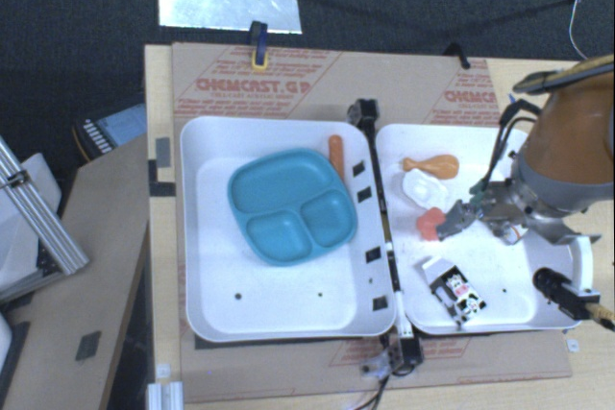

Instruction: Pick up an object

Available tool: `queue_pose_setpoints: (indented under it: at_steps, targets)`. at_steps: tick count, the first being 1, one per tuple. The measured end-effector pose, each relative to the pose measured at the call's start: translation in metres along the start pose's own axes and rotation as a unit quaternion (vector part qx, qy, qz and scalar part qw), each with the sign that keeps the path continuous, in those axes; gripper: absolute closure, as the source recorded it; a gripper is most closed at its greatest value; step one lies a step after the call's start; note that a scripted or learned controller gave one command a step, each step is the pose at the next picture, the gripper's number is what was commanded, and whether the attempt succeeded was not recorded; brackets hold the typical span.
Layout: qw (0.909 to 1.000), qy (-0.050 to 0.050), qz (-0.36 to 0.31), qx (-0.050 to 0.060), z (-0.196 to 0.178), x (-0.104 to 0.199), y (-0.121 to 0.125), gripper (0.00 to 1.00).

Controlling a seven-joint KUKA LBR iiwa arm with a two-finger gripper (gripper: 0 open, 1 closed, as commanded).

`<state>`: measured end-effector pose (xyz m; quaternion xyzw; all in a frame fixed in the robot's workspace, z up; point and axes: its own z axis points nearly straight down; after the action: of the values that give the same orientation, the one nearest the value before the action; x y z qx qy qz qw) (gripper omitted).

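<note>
Camera view: no pickup made so far. Dark two-finger gripper [450,224] low inside right white bin [519,314], fingers too blurred to judge, nothing visibly between them. Small red object [430,223] just beside gripper, grasp and lift left.

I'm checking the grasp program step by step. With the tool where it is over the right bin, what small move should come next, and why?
Probably a short descent and a slight shift towards the small red-orange rounded object. The tool sits right beside it in the right white bin, and nothing shows between its tips, so nothing is grasped yet.
</note>
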<state>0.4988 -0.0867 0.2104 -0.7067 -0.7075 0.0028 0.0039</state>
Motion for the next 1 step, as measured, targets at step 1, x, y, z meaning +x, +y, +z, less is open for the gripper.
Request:
queue_pose_setpoints:
  at_steps: [1]
  targets:
    - [1.0000,-0.001,-0.001,-0.005,-0.0046,-0.0001,0.0023,0.00]
